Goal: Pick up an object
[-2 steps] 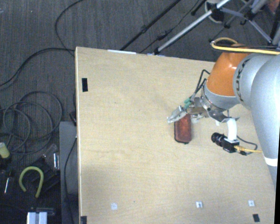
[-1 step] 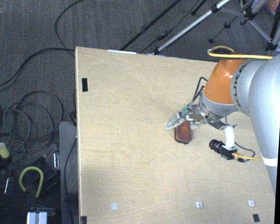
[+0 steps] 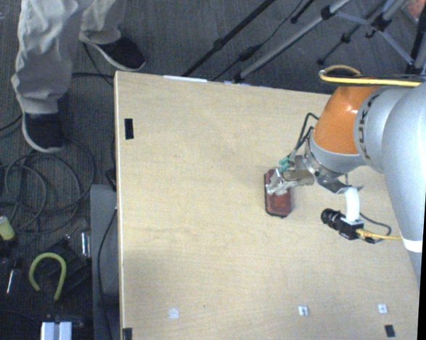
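where the grey arm (image 3: 394, 135) with its orange band reaches in from the right, its gripper (image 3: 284, 176) sits low over the tan bench top (image 3: 195, 222), directly above a small reddish-brown object (image 3: 279, 201).

- gripper: open or closed, cannot tell; the wrist overhangs it and its tip is too small and blurred to read.
- reddish-brown object: right of the bench top's centre; upper end hidden under the gripper, lower end rounded and in plain sight. kind unclear. touching the gripper or just beneath it, cannot tell.
- bench top: right side covered by the arm, lower side cut off by the frame. one black mark (image 3: 128, 128) near the left edge; several small marks (image 3: 303, 310) along the bottom, too small to identify.
- floor, left: looped cables (image 3: 23, 181); a yellow-green curved item (image 3: 48, 267), kind unclear.
- upper left: a person's pale trousers (image 3: 48, 30) and dark shoe (image 3: 45, 132), body cut off at the top edge.
- top: thin stand legs (image 3: 303, 26), cut off.
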Controlling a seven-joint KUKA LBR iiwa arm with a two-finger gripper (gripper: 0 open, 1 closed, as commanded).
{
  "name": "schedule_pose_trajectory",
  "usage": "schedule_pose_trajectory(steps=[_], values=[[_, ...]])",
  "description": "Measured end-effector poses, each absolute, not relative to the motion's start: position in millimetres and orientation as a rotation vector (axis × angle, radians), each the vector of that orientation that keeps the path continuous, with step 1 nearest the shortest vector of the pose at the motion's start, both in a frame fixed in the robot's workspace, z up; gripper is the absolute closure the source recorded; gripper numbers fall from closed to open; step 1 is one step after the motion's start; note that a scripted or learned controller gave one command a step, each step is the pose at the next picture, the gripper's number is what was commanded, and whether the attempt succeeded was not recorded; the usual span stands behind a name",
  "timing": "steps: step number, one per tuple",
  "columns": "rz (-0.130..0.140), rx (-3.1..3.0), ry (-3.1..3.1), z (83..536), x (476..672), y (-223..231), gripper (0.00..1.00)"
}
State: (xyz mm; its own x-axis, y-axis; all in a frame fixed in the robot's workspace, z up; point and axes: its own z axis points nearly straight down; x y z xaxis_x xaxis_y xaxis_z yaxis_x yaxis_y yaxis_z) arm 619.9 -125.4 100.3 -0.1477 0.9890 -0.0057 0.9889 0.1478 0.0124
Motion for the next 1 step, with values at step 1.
schedule_pose_trajectory(steps=[1], values=[[0.009,2.043,2.371,100.2,619.9,-125.3,0.0]])
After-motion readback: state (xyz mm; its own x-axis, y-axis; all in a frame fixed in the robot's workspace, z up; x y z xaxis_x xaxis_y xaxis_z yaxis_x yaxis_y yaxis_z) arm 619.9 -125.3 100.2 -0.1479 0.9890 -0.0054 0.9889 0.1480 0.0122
